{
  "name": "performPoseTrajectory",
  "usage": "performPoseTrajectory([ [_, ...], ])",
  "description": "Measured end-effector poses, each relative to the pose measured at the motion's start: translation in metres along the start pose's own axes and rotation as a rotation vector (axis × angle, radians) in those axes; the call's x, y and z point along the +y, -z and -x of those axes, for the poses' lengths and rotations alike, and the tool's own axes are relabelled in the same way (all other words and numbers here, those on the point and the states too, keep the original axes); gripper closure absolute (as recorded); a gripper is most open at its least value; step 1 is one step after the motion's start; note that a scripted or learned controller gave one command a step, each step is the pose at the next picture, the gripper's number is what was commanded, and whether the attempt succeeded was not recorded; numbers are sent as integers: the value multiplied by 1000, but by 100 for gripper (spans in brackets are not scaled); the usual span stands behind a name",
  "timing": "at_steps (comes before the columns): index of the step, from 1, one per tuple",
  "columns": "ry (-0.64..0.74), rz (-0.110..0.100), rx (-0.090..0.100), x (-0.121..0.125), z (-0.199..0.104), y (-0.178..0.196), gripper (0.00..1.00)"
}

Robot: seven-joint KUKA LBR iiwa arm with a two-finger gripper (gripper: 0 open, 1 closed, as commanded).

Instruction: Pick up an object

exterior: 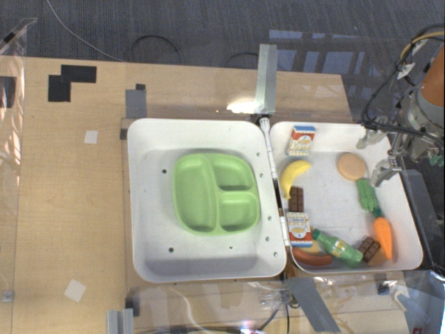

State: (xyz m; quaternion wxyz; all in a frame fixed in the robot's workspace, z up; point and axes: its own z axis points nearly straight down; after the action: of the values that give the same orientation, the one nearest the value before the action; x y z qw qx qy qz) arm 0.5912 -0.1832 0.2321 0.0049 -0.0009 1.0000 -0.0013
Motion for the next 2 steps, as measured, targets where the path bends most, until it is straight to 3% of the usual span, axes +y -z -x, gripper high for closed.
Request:
performPoseTrajectory([
  [1, 28, 3, 8, -15, -29, -94, 0],
  [2, 46, -1, -6, 8, -34, -142, 0],
])
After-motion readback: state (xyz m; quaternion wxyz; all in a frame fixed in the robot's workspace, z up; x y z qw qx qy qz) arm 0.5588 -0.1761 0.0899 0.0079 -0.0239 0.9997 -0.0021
